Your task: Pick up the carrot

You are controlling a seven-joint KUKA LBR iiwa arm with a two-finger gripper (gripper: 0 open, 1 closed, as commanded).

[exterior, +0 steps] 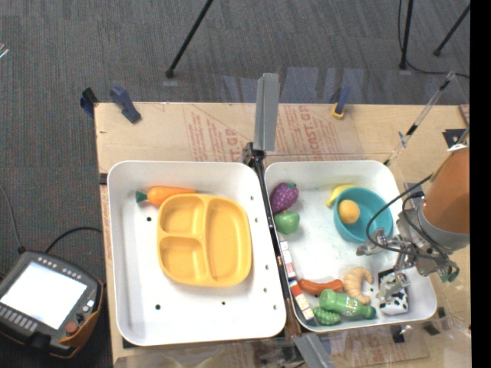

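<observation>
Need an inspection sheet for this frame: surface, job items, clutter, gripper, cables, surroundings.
Surface: bench bearing left bin and right bin, side by side.
Job items: carrot in left bin, against the yellow tray's far edge.
Clutter: right bin has grapes, green pepper, teal bowl with yellow ball, banana, sausage, croissant, green bottle, dice.
Gripper: gripper over right bin's near right corner, far from carrot.
Cables: black cable looping by the wrist.
Surroundings: pendant, tripod legs, clamps.
</observation>
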